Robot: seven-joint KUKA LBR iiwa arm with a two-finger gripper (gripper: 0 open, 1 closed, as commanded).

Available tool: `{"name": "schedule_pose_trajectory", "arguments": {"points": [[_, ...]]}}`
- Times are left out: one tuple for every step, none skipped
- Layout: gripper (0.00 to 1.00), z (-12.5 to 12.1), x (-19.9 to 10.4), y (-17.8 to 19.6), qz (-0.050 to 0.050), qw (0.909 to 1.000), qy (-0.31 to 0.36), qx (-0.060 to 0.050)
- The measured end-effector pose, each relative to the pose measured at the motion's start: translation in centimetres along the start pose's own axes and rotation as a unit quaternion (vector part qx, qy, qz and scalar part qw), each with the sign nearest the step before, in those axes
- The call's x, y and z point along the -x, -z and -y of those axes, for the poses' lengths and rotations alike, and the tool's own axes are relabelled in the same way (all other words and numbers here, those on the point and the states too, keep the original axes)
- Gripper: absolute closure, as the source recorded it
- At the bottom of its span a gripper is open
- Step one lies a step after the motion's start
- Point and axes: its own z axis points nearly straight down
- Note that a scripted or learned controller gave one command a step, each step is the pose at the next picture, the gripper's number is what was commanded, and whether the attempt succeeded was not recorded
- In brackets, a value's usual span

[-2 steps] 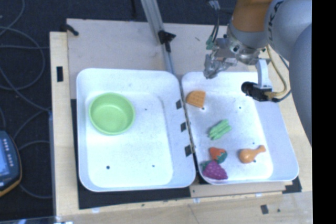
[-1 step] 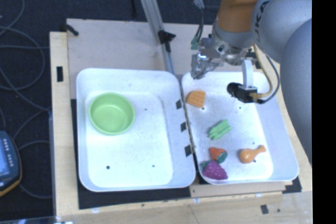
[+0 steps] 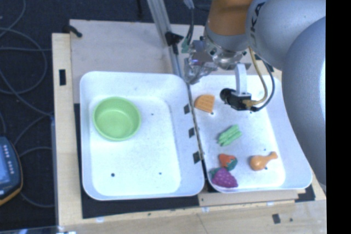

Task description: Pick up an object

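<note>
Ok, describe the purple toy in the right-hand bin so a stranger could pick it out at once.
Start at the right bin, the one under the arm, and go to its near corner beside the divider between the two bins. There lies the purple grape bunch, touching a small red and green toy just behind it. It is the only purple thing on the bench, and knobbly rather than smooth.

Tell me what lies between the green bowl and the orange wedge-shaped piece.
In the camera view, bare white floor of the left bin and the divider where both bins meet separate the green bowl from the orange wedge.
</note>
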Motion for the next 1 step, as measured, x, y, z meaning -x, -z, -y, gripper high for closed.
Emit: {"name": "schedule_pose_trajectory", "arguments": {"points": [[1.00, 1.78, -5.66, -1.15, 0.001, 1.0000, 0.000, -0.001]]}}
